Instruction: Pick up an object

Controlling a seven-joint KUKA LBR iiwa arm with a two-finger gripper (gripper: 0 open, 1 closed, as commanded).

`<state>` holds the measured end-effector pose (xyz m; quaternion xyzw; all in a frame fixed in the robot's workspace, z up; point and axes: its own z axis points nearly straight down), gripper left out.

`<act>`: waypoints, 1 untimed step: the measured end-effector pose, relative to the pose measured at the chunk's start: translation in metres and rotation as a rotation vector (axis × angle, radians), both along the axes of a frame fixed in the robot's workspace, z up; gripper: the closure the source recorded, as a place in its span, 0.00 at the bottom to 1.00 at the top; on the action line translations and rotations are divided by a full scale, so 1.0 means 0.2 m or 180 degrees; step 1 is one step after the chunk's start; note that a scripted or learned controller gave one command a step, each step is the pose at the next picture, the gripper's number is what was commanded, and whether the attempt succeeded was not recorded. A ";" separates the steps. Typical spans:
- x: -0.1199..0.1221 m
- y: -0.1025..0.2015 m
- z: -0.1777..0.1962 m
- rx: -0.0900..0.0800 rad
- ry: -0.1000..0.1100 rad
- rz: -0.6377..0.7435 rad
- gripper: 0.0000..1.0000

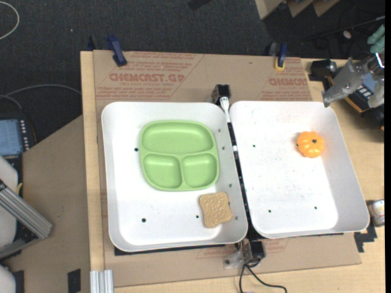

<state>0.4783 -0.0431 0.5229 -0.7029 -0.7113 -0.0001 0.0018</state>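
- The left bin (122,163) holds a green plate (179,154) with three sections: one long one along the far side and two smaller ones nearer me.
- A tan slice of toast (215,209) lies flat just beside the plate's near right corner, close to the bin's right wall.
- In the right bin (293,188) a small orange pumpkin (310,144) sits alone toward the far right side.
- The gripper (339,85) hangs outside the bins, past the far right corner of the right bin, well apart from the pumpkin.
- Nothing is in its grasp; from here I cannot tell how it is set.
- Both bins sit on a brown board (153,75) with red lettering.
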 end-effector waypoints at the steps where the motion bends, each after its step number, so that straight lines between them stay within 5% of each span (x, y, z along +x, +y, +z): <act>1: 0.00 -0.43 0.07 -0.0021 -0.0025 -0.0063 0.00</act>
